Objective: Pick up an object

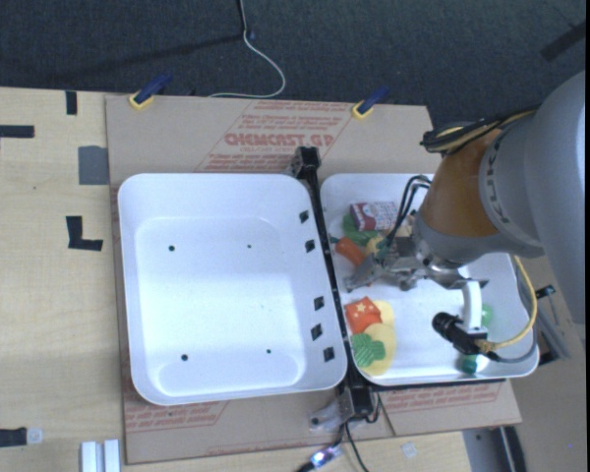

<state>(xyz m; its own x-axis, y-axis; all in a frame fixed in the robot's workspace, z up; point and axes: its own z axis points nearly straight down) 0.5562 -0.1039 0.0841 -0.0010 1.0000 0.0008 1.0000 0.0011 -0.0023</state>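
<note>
Inside the right bin (pixel 425 367), the fingers (pixel 374 272) hang low among small items; whether they are parted cannot be told. A red-and-yellow object (pixel 369 318) lies just below them, an orange piece (pixel 348 249) just above-left.

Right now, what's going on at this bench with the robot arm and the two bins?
A grey arm with an orange band reaches in from the right over the right-hand white bin. Its gripper is down among small items there, near an orange piece and a red-and-white packet. A red and yellow-green cluster of toys lies nearer the front. Whether it has grasped anything can't be seen.
</note>
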